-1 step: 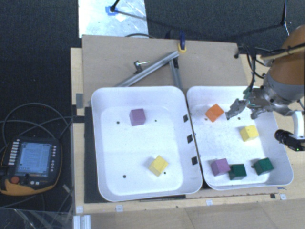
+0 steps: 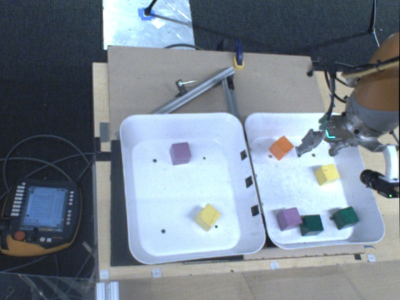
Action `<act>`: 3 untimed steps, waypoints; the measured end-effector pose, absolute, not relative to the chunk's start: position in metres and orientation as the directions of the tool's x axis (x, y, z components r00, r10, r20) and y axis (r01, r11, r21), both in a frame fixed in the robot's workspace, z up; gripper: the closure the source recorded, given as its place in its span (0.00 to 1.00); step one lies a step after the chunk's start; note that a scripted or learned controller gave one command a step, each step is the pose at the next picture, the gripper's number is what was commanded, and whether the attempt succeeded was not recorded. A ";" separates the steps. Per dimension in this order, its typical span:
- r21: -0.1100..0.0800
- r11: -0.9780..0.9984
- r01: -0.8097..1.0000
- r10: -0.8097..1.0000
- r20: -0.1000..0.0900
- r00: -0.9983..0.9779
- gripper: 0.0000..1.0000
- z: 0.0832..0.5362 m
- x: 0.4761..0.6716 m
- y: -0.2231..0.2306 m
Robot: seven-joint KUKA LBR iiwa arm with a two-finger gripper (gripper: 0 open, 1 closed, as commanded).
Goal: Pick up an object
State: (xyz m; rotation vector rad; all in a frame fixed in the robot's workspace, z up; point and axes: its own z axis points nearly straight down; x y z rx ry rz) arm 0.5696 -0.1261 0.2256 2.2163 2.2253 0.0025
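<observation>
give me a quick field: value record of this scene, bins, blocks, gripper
left bin: purple block, yellow block
right bin: orange block, yellow block, purple block, two green blocks
gripper: over right bin, just right of the orange block, holding nothing visible
outside bins: teach pendant at left

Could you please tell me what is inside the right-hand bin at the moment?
The right bin holds an orange cube, a yellow cube, a purple cube and two green cubes. The gripper and arm cover its upper right corner.
</observation>
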 end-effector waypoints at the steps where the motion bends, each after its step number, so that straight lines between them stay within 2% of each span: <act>1: -0.002 0.002 1.000 1.000 0.000 -0.002 0.00 0.182 0.569 -0.133; 2: -0.003 0.003 1.000 1.000 0.000 -0.003 0.00 0.129 0.578 -0.136; 3: -0.002 0.003 1.000 1.000 0.000 -0.003 0.00 0.088 0.578 -0.135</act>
